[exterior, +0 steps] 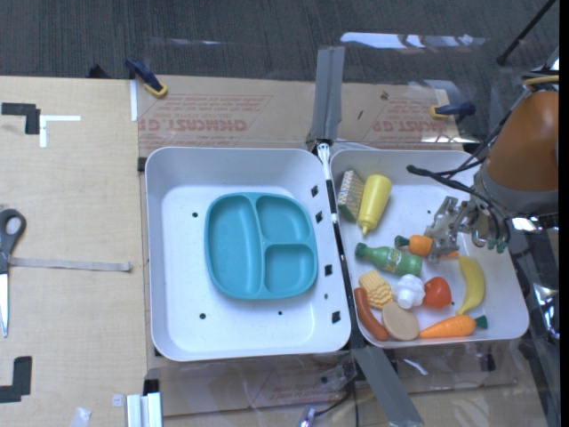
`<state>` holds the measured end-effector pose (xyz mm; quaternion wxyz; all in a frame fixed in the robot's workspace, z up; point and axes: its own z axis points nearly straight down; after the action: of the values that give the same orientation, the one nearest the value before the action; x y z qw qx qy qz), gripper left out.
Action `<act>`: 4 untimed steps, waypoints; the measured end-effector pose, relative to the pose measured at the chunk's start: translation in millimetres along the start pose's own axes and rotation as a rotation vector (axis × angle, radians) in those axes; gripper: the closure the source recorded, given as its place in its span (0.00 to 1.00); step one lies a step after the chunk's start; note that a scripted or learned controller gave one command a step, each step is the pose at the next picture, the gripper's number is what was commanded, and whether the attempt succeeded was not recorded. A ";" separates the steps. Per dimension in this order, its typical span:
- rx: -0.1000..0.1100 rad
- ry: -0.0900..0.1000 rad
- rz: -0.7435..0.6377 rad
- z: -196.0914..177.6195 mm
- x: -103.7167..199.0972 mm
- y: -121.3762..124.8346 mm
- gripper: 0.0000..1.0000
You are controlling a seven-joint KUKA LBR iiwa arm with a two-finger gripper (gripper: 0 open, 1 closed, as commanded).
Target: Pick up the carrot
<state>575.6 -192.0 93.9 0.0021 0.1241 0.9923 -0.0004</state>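
While we scan from the left, a teal divided plate (262, 245) sits in the left bin (169, 327). In the right bin (507, 323), the carrot (449, 327) lies untouched at the near edge among toy foods. Above it, the gripper (449, 223) hovers over another small orange piece (420, 245); we cannot tell its grip. Picking remains undone.
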 end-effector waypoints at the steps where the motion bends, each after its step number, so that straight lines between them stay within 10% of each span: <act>1: -0.001 -0.003 -0.494 -0.5 70.4 29.5 1.00; 2: -0.001 -0.003 -0.494 -0.3 70.6 29.3 0.00; 3: 0.000 -0.007 -0.409 -0.8 94.9 61.4 0.00; 4: 0.000 0.000 0.009 1.1 86.6 77.5 0.00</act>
<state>510.7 -95.5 92.4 0.0022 0.1288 0.9917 -0.0002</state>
